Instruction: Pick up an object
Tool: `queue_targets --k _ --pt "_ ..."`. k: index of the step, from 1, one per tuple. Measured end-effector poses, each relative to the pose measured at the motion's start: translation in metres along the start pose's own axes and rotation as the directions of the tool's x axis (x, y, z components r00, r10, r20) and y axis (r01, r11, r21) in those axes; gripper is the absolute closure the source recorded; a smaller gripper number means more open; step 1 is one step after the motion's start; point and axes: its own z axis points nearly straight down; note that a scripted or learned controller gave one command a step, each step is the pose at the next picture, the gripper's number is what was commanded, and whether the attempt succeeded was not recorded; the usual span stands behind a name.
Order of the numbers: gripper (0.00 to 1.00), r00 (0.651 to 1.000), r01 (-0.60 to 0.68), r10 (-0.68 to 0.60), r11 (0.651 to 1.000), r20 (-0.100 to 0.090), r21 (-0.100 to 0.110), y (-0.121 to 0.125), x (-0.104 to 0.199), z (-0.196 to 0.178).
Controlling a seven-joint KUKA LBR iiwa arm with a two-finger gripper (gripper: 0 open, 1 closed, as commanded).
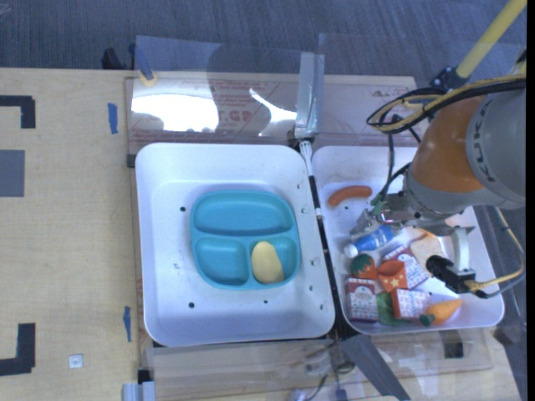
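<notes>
A grey KUKA arm with an orange band reaches into the right bin on the tabletop, its hand lowered among a heap of toy groceries near the middle of that bin. Whether the hand is open, closed or gripping anything cannot be told from this slant; the wrist hides the working end.

The nearest candidate for pickup is a blue-and-white bottle lying on its side just beneath the hand. An orange sausage lies alone toward the bin's far-left corner, apart from the rest. Toward the near edge crowd red-and-white cartons, a green-topped piece and an orange carrot, touching or overlapping one another.

In the left bin a teal divided tray sits near the centre, a yellow lemon-like piece resting in its near-right compartment.

To do this step well, the hand probably should settle squarely over a single item, across its narrow width, before closing. The bottle looks round and may roll aside under an off-centre pinch. The packed cartons risk being jostled or caught together. The lone sausage appears the cleaner target, though it lies close to the bin's wall.
</notes>
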Motion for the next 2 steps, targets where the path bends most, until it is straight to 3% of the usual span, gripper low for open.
queue_targets --k 1,2 --pt "1.00 0.986 -0.165 0.165 0.986 -0.003 0.004 0.0600 0.0603 -0.0888" --pt "1.00 0.958 -0.286 0.286 0.958 0.000 0.010 0.0577 0.0565 -0.0855"
